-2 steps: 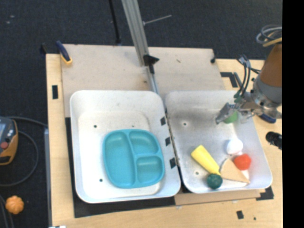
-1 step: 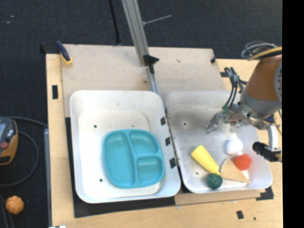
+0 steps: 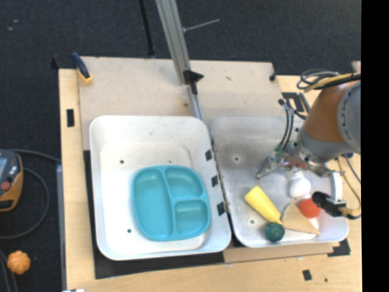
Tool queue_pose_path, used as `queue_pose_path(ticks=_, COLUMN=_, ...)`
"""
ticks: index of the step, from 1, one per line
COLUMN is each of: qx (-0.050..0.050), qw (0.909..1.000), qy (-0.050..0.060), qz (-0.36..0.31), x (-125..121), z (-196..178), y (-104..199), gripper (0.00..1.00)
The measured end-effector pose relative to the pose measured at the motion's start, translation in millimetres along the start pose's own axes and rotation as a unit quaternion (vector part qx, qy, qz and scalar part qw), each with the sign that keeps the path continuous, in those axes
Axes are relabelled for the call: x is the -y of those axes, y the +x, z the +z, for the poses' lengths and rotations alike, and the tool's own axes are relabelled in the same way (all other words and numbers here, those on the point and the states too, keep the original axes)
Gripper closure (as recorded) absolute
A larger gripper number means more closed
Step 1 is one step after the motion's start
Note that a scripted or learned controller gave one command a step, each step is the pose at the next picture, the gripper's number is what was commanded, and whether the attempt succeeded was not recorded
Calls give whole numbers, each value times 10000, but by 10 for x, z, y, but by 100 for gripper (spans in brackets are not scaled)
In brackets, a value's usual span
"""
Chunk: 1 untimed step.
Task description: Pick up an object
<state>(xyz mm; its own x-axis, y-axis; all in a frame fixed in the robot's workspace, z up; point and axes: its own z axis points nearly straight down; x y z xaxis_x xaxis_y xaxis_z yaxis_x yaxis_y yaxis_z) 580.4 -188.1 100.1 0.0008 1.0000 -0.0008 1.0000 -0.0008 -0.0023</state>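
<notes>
The right bin (image 3: 243, 135) holds several small objects near its front. A yellow cone-like piece (image 3: 262, 203) lies tilted, with a dark green ball (image 3: 274, 231) just in front of it. A beige wedge (image 3: 299, 222) lies to their right, with a red-orange piece (image 3: 309, 208) at its far end and a white rounded object (image 3: 299, 187) behind that. My gripper (image 3: 290, 165) hangs low over the right bin's middle right, just behind the white object. The orange-banded wrist (image 3: 322, 117) rises above it.
The left bin (image 3: 121, 132) carries a teal divided plate (image 3: 171, 202) in its front half. A metal post (image 3: 176, 41) slants up from between the bins. Cables loop beside the arm at the right edge. A small orange ball (image 3: 18, 261) lies off the bench at the lower left.
</notes>
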Motion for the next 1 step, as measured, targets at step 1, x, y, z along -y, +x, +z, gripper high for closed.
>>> queue_pose_path(ticks=1, qx=11, qw=10000, qy=-37, qz=9, x=-17, z=-146, y=-15, gripper=100)
